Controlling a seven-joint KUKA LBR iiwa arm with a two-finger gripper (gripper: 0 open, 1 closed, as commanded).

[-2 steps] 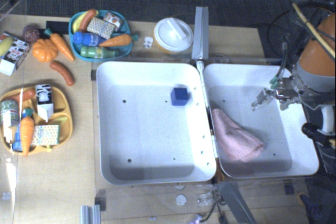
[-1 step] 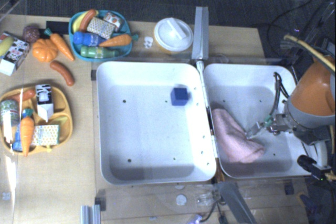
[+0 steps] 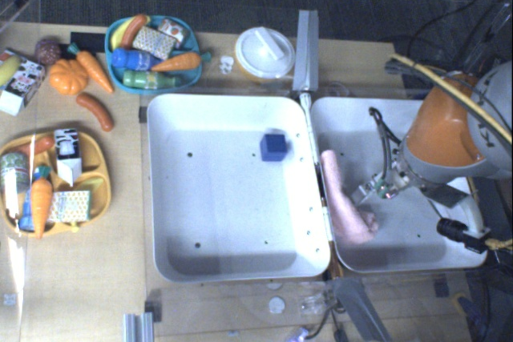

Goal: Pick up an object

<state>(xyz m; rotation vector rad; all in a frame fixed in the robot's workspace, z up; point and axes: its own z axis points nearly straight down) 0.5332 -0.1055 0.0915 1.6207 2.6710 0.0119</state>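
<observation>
A long pink soft object [image 3: 343, 203] lies along the left wall of the right bin [image 3: 417, 248]. A small blue cube [image 3: 274, 146] sits in the left bin [image 3: 208, 236], near its upper right part. My gripper [image 3: 375, 190] hangs low over the right bin, just right of the pink object's lower half and close to it. The arm's orange band [image 3: 443, 132] rises behind it at the right. Nothing shows between the fingers, and their spread is too small to read.
Left of the bins, toy food fills a blue bowl [image 3: 154, 52] and a yellow plate [image 3: 56, 184], with loose carrots and a sausage between them. A white lidded container [image 3: 265, 52] stands behind the bins. Cables lie at the right.
</observation>
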